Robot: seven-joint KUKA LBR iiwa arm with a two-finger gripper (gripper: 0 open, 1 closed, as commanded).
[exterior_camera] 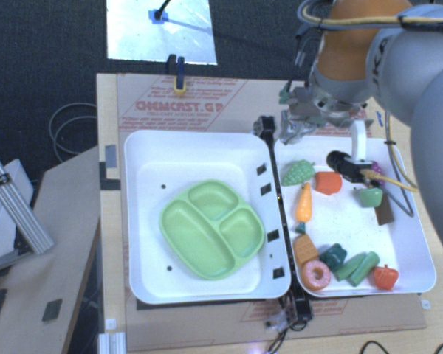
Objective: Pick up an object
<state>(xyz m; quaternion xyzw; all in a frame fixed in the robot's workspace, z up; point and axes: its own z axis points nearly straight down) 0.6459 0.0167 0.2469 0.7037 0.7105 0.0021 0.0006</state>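
The pick appears not yet made. The gripper (299, 130) hangs over the far rim of the right bin (413, 227), nothing visible between its fingers; whether they are spread cannot be told. The toy food lies loose below: a green bumpy piece (297, 172), a carrot (303, 202), a doughnut (315, 275). The left bin (144, 161) bears a green divided plate (210, 228).
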